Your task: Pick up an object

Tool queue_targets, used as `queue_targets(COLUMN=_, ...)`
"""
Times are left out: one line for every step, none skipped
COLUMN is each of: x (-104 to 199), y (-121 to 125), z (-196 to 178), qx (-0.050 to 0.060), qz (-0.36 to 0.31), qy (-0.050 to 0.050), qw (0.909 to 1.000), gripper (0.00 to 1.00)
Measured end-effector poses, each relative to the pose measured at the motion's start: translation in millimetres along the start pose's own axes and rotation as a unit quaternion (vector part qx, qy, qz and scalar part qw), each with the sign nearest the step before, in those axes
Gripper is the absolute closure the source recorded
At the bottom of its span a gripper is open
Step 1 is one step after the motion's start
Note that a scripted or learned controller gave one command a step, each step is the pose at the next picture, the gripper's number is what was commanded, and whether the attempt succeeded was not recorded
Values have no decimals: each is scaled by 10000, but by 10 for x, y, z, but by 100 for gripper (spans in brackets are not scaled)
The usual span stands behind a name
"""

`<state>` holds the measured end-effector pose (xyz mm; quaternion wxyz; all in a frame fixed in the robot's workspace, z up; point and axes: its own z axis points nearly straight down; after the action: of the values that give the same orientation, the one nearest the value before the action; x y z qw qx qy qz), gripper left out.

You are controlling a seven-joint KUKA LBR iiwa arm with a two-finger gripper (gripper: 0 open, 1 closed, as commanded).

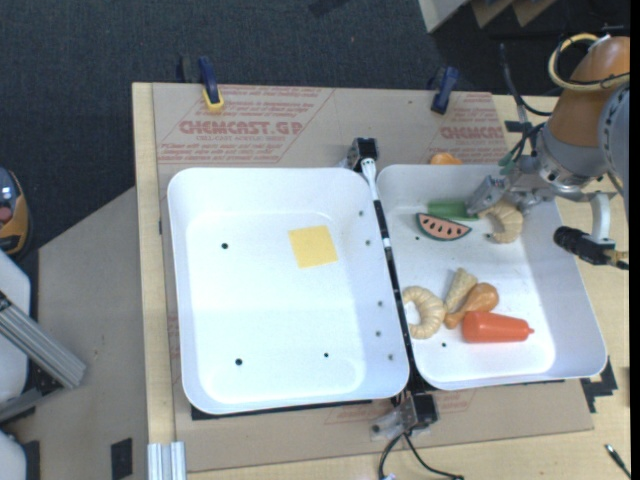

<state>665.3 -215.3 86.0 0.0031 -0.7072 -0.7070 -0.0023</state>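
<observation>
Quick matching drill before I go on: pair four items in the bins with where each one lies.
Items:
1. flat yellow square slice
2. red-and-green watermelon wedge
3. orange-red carrot-shaped piece
4. pale beige lump

Places:
A. right bin, near front edge
B. left bin, upper middle
C. right bin, just beneath the hand
D. right bin, upper left, close to the divide

Pairs: 1-B, 2-D, 3-A, 4-C
</observation>
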Motion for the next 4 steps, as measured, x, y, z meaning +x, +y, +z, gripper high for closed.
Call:
queue_targets(x=-18, y=21, z=-2, qx=35, qz=-15, qy=35, qw=10000, gripper=0)
queue_targets(x=-41, y=-644, z=2, qx=4, qz=-11, qy=3, qw=10000, gripper=0)
queue_targets(x=-84, y=-1261, z=-192, qx=21, qz=9, qy=-25, qw=10000, gripper=0)
queue_targets(x=-58, y=-1882, z=22, qx=22, qz=-3, qy=4, qw=10000, gripper=0)
